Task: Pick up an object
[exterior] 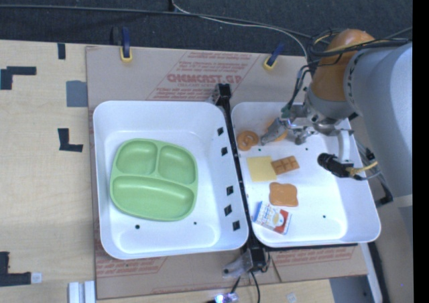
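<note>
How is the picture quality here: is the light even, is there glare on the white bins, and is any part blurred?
In the camera view the light is soft and even, with only faint shadows along the bin walls; the left bin looks bright but keeps its detail, and the green tray shows a mild sheen; the whole camera view is slightly soft, so the gripper and the small carton lack fine detail.

I see, right bin: round tan donut (pixel 247 139) upper left; pale yellow flat square (pixel 261 168) touching brown waffle piece (pixel 285 164); orange toast-shaped piece (pixel 283 194) below; small carton (pixel 273 218) lying tilted, lower left.
</note>
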